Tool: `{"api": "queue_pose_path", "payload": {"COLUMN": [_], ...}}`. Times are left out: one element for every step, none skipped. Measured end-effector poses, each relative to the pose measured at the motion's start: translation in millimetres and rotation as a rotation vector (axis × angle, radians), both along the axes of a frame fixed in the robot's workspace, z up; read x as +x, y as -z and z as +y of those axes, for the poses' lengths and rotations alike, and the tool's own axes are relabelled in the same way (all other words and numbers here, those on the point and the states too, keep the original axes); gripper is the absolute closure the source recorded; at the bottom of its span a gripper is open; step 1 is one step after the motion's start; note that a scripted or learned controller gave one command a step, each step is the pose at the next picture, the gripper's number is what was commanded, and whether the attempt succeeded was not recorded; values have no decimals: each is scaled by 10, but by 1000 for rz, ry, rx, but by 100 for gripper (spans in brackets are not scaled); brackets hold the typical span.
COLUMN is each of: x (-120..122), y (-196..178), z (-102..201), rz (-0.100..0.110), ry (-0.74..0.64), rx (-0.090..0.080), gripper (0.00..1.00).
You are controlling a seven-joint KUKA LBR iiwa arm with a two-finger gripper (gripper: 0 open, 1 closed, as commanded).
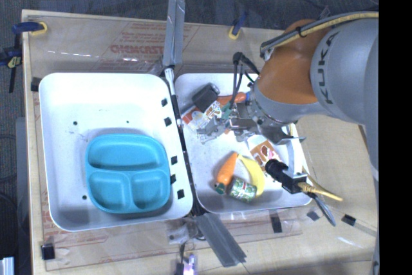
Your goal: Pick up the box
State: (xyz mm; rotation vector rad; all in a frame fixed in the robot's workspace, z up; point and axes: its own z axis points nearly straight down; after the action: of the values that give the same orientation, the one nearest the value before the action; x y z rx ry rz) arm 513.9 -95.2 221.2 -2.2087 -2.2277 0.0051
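From above, the grey arm is reaching in from the right and hanging its gripper low over the upper part of the right bin, seemingly to reach the box; whether it is released or clenched I cannot tell; the box, small, dark and flat-faced, is lying tilted just beside it near the bin's top edge, apparently not grasped; a tapered carrot, a curved banana and a green can are crowding the lower part; a smooth blue compartment tray is sitting in the left bin.
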Motion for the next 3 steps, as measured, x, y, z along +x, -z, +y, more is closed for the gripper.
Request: {"api": "queue_pose_path", "payload": {"x": [614,589,1059], "y": [965,1263,1293], "z": [-157,-287,-549], "rz": [0,-8,-2], "ry": [192,199,180], "rx": [-2,-6,0], "gripper": [0,0,0]}}
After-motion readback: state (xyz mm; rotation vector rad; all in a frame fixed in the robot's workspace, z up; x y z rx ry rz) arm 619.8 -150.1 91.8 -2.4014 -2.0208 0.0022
